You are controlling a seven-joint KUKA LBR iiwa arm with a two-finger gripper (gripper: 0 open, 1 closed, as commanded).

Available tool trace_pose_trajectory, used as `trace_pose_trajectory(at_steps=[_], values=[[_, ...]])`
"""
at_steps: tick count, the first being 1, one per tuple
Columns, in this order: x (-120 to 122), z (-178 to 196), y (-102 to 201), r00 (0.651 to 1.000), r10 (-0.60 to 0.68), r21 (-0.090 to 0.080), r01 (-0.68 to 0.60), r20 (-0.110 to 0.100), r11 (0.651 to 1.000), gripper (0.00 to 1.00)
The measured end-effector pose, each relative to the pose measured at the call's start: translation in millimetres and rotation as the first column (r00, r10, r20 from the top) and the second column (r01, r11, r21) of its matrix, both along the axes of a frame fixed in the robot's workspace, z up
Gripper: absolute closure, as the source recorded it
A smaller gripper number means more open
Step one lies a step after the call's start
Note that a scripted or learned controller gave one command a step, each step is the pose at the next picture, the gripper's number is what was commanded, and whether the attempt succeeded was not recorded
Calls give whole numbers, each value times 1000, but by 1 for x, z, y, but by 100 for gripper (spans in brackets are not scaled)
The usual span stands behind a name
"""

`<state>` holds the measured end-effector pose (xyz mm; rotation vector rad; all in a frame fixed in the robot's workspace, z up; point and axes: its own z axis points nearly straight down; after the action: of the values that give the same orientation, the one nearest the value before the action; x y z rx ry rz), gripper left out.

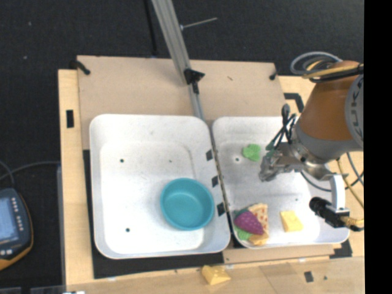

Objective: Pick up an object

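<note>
Two white bins sit side by side on the worktop (141, 90). The left bin (122, 146) holds one teal bowl (187, 203), upright, near its front right corner.

The right bin (245, 133) holds the small things. A green lump (252, 152) lies toward the middle. A purple bunch like toy grapes (248, 221) touches a tan slice-shaped piece (260, 214) at the front left corner. A yellow block (291, 220) lies by itself, farther right along the front edge.

The arm (331, 112) reaches in from the right, its orange band over the right bin's far side. The gripper (270, 171) hangs low over the bin floor, just beside the green lump and a little nearer the front. Whether it is released or clenched I cannot tell; it is dark and small against the white. Nothing is visibly held.

Judgement: the green lump is the likeliest target, being closest and standing clear of its neighbours. The gripper looks offset from it, so a close here might miss. The grapes and slice are crowded into the corner, a harder pick.

A yellow scrap (215, 275) lies on the worktop in front of the bins.
</note>
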<state>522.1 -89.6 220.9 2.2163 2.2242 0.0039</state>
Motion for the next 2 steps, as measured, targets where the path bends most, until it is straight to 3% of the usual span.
trace_pose_trajectory(at_steps=[2], values=[[35,-3,108,1000,5,2,-5,-1,1000,100]])
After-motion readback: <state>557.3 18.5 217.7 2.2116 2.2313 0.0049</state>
